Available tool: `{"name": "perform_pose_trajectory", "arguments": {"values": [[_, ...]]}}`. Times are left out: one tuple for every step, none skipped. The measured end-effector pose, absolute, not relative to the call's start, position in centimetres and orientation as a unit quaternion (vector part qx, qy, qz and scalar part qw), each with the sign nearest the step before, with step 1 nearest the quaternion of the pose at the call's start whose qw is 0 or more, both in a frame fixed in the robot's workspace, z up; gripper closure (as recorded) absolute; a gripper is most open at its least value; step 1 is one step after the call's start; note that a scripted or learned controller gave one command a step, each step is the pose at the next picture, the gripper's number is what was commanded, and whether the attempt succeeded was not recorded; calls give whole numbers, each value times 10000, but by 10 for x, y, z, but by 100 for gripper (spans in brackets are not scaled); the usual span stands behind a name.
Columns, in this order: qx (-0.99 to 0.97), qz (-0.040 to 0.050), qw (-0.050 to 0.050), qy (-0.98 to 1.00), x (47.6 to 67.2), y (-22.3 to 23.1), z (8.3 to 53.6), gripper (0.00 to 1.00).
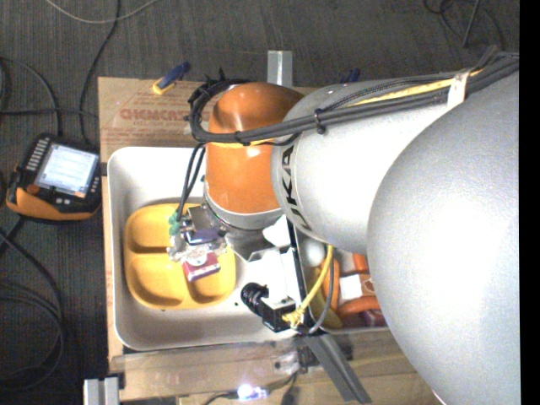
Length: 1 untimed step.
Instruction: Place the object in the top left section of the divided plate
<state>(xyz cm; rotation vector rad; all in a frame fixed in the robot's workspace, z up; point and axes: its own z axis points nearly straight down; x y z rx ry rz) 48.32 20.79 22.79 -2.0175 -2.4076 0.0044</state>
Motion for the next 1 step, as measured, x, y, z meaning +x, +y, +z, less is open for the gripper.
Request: {"name": "perform_pose_trajectory", "arguments": {"values": [[-6423, 14, 4, -7664, 483, 208, 228, 0]]}}
